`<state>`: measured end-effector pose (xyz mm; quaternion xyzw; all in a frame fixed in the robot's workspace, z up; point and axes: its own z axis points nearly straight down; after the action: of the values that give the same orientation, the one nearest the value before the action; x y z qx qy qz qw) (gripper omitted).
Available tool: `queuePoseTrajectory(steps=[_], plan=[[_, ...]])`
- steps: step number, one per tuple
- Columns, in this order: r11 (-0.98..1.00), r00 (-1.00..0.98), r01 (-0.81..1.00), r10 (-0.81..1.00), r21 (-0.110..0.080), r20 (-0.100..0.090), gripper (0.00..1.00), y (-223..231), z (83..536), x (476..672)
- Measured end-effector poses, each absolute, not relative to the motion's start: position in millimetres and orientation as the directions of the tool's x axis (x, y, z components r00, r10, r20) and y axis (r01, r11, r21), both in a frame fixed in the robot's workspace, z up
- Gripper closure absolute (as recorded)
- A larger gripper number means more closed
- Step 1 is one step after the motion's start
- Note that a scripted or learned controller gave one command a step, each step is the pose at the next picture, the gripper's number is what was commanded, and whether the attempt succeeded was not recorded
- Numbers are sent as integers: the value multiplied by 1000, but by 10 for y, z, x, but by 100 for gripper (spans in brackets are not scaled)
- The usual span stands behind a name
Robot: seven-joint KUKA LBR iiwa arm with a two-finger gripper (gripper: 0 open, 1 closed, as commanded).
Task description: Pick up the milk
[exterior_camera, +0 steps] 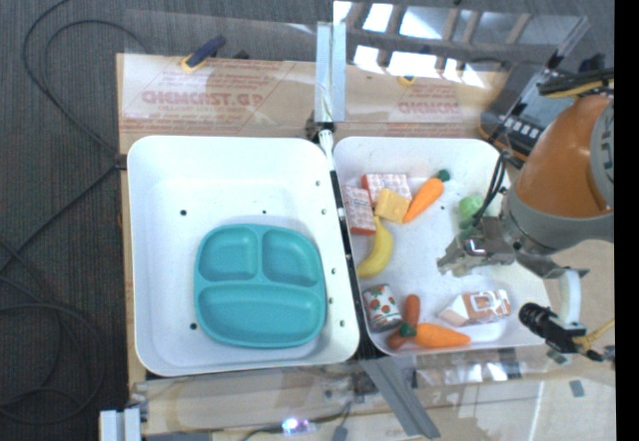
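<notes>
Along the near edge of the right bin [351, 152] lie a carrot [440, 335], a small spotted can [381, 305] and the milk [479, 308], a white and orange carton lying on its side near the bin's near right corner. Just behind the carton, and not touching it, the gripper [461, 258] hangs low over the bin floor; whether it is open or closed I cannot tell, and it has nothing in its hold. Farther back in this bin are a banana [377, 249], a second carrot [423, 199], red and white packets [360, 209] and a green piece [469, 207]. In the left bin [160, 180] rests a teal divided plate [262, 285].
</notes>
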<state>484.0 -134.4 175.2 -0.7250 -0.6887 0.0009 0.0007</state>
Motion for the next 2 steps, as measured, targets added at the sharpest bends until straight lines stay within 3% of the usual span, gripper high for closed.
queuePoseTrajectory(steps=[1,2], plan=[[437,-437,899,899,-2,2,100,-614,1829,4994],[327,-327,945,945,-2,1,100,298,1829,4837]])
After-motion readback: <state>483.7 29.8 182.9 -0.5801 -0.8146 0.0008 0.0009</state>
